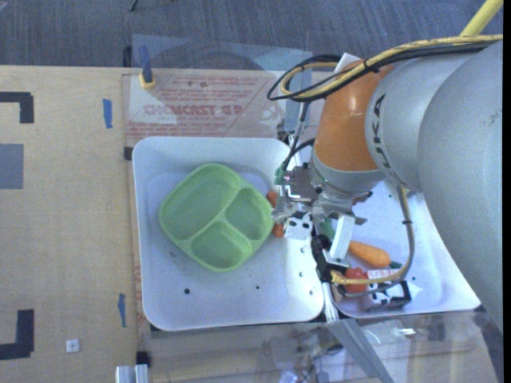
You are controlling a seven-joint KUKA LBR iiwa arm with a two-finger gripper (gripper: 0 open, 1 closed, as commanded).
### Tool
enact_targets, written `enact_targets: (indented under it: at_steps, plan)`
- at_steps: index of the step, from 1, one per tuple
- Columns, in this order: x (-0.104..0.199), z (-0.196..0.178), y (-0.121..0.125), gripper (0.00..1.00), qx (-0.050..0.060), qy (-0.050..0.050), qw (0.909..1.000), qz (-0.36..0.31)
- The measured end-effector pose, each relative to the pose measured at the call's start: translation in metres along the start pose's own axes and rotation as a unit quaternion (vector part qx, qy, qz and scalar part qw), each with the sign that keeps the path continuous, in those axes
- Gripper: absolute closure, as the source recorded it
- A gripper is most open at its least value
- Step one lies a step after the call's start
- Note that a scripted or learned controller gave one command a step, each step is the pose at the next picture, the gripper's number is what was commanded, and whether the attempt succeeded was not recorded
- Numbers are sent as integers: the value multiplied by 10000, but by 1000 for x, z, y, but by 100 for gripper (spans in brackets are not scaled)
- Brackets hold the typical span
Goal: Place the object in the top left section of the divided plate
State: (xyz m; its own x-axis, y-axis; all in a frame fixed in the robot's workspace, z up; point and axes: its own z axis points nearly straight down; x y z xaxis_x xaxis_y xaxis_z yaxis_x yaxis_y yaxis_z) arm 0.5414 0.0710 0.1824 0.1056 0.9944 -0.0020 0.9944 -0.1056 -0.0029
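Carrot (369, 254) lies lengthwise left-right in right bin (447, 282); hand's (281, 214) grip cannot be told.

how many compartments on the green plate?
3: on the green divided plate in the left bin, one large section at upper left, one at right, one at bottom. None hidden.

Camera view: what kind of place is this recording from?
Likely a robotics lab bench, not a kitchen: two white bins on a plywood top with tape marks, a grey-and-orange arm with loose cables, and a green divided plate as prop.
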Motion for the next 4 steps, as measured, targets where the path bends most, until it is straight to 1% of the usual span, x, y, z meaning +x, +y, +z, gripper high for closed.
enact_targets:
  at_steps: [1,2,3,4]
  plan:
    - [5,-53,-22,100,2,0,9999,-144]
    - [-5,-53,7,100,-8,-1,9973,-740]
    - [-5,-53,7,0,-9,0,9972,-748]
    - [21,-165,108,0,-21,-1,9856,-1691]
